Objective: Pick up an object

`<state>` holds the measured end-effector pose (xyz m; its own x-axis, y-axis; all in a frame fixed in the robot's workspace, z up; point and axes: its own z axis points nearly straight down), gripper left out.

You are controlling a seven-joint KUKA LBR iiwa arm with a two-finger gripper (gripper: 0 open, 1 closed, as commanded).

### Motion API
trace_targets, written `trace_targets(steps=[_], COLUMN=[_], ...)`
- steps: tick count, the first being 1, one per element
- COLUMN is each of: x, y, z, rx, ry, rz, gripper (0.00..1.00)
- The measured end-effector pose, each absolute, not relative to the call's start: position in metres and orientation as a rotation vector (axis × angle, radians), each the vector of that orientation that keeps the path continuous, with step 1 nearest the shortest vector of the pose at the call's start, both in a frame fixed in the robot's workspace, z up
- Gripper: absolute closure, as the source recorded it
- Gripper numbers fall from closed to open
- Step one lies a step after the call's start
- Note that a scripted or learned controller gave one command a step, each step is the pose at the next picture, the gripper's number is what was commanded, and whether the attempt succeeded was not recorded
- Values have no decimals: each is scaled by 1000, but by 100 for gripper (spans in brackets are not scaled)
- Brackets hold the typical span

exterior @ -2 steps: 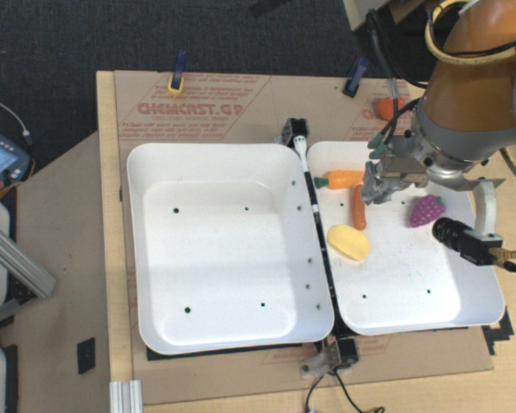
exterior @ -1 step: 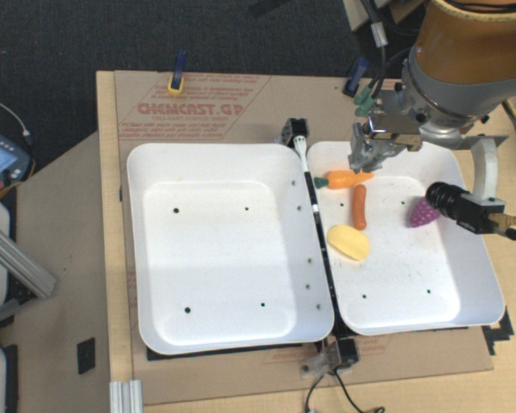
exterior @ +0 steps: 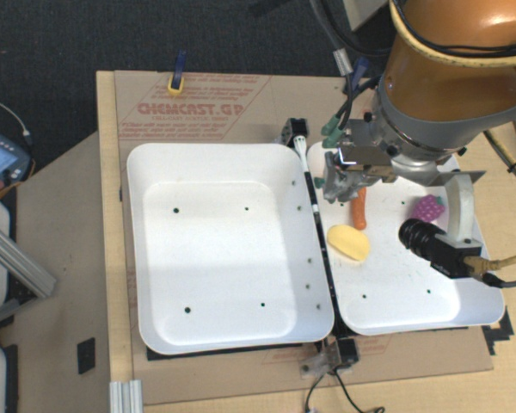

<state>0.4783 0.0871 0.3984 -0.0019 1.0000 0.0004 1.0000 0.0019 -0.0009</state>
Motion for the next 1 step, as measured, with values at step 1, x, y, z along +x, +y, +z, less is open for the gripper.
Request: trace_targets(steps=[1], x=[480], y=[23], z=[435], rx=[-2229], ry=[-2221], rz=[-6], gripper=[100])
